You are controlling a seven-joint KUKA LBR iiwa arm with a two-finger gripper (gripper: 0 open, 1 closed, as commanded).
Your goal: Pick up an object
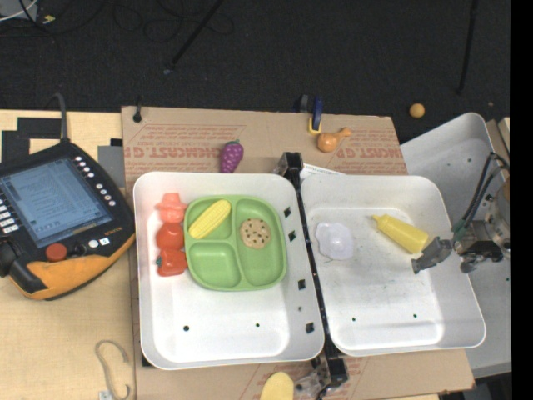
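A black and orange control pendant point(58, 219) lies on the bench well to the left of the left bin point(218, 332). Inside that bin, a red and pink toy figure point(170, 236) lies along the left edge of a green divided plate point(236, 242). On the plate, a yellow corn cob point(208, 217) fills the upper left compartment and a cookie point(255, 233) sits in the upper right one. Behind the left bin, a purple grape bunch point(231, 155) rests on the cardboard, and farther right an orange pear-shaped toy point(331, 139) lies near a blue clamp point(316, 113). Below the left bin's front edge sits a yellow lemon-like object point(277, 386).

The right bin point(391, 327) holds 2 things: a clear plastic cup point(336, 241) near its left wall, and a yellow mustard bottle point(400, 232) lying tilted toward its upper right. The gripper point(435, 254) sits at the bin's right rim, just below and right of the bottle, apart from it; I cannot tell how far it is open, and nothing shows between its fingers.
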